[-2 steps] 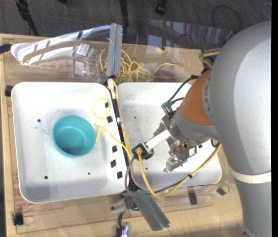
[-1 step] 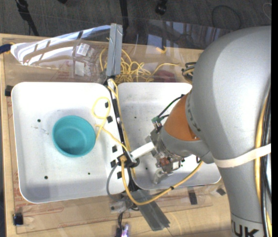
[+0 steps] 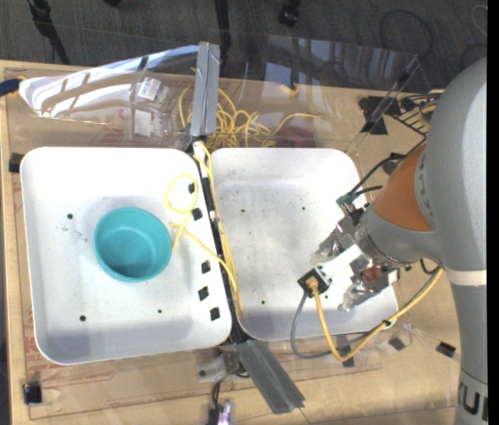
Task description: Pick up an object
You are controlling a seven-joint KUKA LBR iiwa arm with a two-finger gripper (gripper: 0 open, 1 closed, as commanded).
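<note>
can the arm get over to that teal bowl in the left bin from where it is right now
Probably yes. The teal bowl sits alone and upright in the left bin, open from above. The gripper is over the right bin, so it must cross the low divider and its yellow cable.

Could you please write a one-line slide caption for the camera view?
Gripper over the right bin; teal bowl sits in the left bin.

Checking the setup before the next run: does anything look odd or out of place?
Mostly tidy: the teal bowl sits upright in the left bin. One oddity: a loose yellow cable loops over the divider into that bin, close beside the bowl.
</note>
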